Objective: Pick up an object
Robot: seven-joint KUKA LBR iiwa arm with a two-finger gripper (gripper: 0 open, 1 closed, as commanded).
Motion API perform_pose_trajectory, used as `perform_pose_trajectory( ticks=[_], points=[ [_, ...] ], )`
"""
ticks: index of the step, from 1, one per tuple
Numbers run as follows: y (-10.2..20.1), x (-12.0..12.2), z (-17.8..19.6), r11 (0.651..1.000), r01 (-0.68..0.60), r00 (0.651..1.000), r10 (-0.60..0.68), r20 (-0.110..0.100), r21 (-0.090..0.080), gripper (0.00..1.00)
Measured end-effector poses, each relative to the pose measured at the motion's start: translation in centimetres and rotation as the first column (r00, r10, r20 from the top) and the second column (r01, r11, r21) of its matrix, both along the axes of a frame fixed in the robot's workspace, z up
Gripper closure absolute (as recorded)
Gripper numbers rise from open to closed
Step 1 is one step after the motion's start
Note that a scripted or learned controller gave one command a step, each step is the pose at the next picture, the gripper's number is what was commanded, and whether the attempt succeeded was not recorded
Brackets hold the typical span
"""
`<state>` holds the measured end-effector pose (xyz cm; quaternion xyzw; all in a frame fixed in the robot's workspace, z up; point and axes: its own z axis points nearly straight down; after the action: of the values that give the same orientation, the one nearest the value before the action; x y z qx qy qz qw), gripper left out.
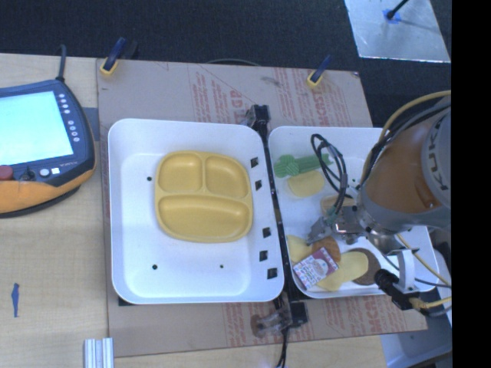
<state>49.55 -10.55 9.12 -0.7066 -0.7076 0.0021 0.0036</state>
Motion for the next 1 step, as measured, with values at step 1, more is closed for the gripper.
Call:
perform_pose_trajectory(
  ticks=[1],
  points=[
    [-0.72, 0.26, 0.05, 1.000, -0.001, 1.000, 0.001, 0.006, -0.003, 0.00]
  ],
)
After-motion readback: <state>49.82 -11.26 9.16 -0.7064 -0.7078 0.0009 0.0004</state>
